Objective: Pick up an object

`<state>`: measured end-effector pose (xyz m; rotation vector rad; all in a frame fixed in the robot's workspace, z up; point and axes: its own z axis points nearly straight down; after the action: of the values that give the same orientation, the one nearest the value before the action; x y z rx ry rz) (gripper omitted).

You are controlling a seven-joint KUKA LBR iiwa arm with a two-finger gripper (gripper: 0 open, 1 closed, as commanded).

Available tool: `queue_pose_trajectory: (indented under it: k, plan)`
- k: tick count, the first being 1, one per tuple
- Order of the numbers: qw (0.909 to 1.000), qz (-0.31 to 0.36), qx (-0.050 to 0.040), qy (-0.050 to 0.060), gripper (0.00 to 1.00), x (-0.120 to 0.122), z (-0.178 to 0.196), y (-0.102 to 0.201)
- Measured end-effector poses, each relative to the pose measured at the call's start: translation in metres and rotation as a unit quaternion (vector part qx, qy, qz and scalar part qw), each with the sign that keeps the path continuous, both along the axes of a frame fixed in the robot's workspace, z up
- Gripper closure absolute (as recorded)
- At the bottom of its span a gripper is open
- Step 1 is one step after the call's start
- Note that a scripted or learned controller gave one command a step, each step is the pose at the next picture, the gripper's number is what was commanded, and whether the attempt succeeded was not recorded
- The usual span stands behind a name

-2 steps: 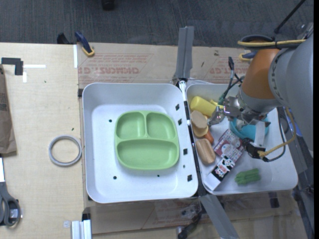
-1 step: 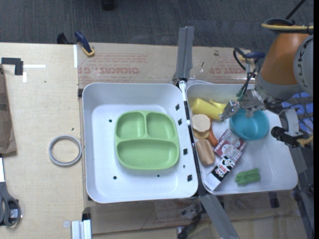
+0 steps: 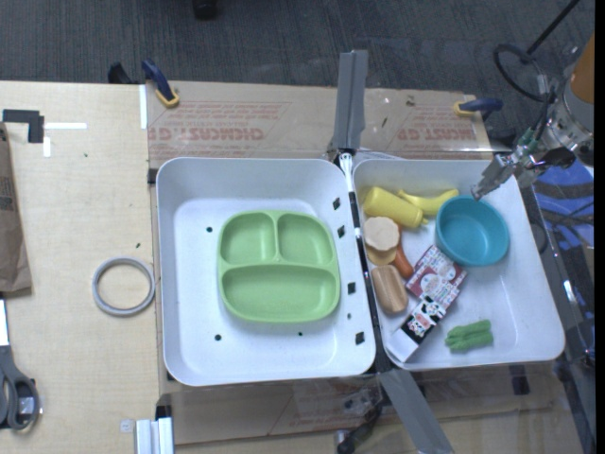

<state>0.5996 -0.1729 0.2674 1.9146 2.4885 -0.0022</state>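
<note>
Tool [image 3: 484, 185] hangs at the right white plastic bin's [image 3: 534, 320] two o'clock corner, tips just above the round blue bowl's [image 3: 472, 232] rim, gripping nothing; how far it gapes I cannot tell. Bare bin floor lies at four o'clock of the bowl, while a green three-part plate [image 3: 278, 266] fills the left white bin [image 3: 180, 253].

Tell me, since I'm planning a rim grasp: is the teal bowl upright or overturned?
Upright. The round teal plastic bowl shows its open mouth and hollow interior facing up in the right white bin.
</note>
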Motion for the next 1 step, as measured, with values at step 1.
queue_pose_trajectory:
  k: [1]
  plan:
    - [1.0000, -0.009, 0.0006, 0.001, 0.00, -0.0045, 0.0093, 0.0512]
